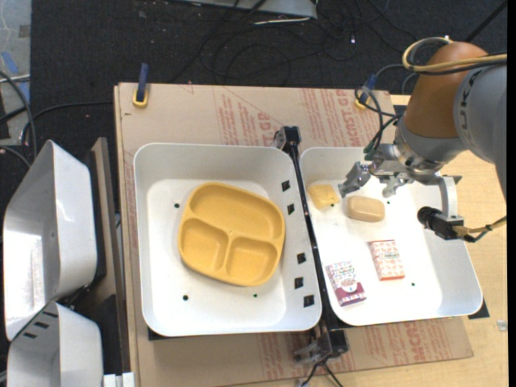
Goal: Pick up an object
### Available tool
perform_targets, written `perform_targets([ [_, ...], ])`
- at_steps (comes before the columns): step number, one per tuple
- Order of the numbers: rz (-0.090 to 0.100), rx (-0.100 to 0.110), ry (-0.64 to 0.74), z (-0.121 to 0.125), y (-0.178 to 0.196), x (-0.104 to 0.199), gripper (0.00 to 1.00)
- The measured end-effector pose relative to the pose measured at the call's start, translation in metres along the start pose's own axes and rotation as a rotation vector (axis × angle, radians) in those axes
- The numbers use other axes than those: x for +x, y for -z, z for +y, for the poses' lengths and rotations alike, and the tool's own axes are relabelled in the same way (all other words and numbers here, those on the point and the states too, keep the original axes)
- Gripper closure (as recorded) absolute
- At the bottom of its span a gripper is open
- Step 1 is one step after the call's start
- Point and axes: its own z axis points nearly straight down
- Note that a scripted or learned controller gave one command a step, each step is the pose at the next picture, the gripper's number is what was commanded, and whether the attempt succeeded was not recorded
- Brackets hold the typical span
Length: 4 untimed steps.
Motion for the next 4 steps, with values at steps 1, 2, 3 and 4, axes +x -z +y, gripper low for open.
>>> perform_targets([
  [1,-0.010,-0.016,-0.001,-0.002,-0.054,-0.003,0.00],
  [2,-0.010,-0.030,-0.002,0.002,-0.038,-0.004,1.00],
  [3,-0.001,-0.009,0.002,0.002,0.005,-0.004,1.00],
  [4,-0.001,-0.011,0.007,0.001,0.053,0.005,1.00],
])
